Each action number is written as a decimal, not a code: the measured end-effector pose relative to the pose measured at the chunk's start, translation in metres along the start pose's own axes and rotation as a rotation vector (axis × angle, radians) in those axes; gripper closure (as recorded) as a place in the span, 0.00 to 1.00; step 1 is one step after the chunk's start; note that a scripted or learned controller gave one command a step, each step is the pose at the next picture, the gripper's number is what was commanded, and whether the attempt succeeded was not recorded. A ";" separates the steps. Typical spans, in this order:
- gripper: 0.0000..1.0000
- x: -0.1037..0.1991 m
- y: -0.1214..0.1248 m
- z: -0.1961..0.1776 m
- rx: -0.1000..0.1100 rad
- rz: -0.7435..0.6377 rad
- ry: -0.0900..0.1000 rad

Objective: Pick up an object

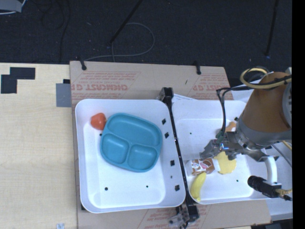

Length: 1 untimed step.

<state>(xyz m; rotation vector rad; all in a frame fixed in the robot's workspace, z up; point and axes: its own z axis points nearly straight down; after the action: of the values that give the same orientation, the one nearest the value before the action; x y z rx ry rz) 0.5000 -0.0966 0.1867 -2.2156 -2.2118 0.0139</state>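
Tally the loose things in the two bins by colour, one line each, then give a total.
Blue: 1, the divided tray
Red-orange: 1, the small round fruit
Yellow: 2, the banana and the yellow piece under the claw
Brown and white: 1, the small packet
Total: 5

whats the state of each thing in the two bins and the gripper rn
blue divided plate: flat in the left bin, right way up, its compartments bare
red-orange ball: beside the plate's upper-left edge
banana: lying near the right bin's lower-left corner
small printed packet: flat, just above the banana
yellow round object: on the bin floor, partly under the gripper
gripper: low over the right bin, fingers unclear
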 end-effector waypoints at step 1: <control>0.00 0.000 0.003 -0.006 -0.012 -0.002 -0.002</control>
<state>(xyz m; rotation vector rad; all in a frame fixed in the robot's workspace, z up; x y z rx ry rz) 0.5029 -0.0970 0.1922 -2.2209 -2.2206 0.0021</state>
